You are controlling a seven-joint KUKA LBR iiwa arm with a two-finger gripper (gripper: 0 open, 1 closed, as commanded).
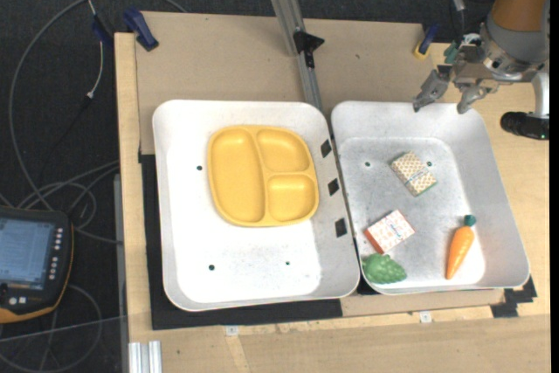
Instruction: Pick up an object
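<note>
The right bin (489,144) holds a patterned beige block (413,173), a small white and orange box (389,231), a green leafy toy (383,268) and an orange carrot (459,247). My gripper (446,100) hangs over the bin's far rim, above and beyond the beige block, well away from all the objects. Its two dark fingers are spread apart with nothing between them. The orange band of the arm (521,4) rises at the upper right.
The left bin (175,214) carries a yellow divided plate (262,174). A metal pole (284,4) slants down between the bins from the top. Blue clamps (140,29) sit on the bench's far edge. A tablet (31,262) and cables lie left of the bench.
</note>
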